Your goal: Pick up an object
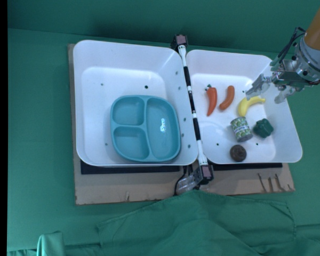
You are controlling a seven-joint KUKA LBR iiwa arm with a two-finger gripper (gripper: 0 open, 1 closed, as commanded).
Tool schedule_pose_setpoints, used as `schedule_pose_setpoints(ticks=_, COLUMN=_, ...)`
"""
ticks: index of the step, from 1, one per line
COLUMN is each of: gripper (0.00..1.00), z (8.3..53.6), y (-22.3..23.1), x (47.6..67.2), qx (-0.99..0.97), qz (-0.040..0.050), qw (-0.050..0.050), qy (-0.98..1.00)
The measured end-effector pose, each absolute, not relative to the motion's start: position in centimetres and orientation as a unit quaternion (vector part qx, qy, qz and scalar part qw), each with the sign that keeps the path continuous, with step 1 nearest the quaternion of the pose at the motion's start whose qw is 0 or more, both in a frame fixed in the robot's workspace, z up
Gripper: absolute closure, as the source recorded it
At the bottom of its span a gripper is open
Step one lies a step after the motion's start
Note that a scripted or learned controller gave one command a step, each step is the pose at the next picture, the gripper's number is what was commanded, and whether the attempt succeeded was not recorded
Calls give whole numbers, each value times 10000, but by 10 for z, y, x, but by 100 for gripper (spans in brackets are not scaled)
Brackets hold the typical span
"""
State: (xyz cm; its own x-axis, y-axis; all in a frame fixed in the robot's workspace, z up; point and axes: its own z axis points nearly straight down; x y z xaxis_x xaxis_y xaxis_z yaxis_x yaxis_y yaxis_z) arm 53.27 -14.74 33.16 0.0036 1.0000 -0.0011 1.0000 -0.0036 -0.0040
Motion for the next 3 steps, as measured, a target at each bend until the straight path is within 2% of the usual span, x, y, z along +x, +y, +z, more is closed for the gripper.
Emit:
schedule_pose_setpoints(ticks=1, gripper=0, z=189, y=-150, x=582, qx=-7083, qz=3, qw=-15, qy=-7060)
schedule_pose_setpoints(ticks=2, gripper=100, z=198, y=-152, x=583, qx=-7095, qz=10, qw=-30, qy=-7047)
schedule_pose_setpoints(ticks=3, gripper=100, z=304, y=-98, x=581, qx=-7082, qz=-12, qw=-25, qy=-7060)
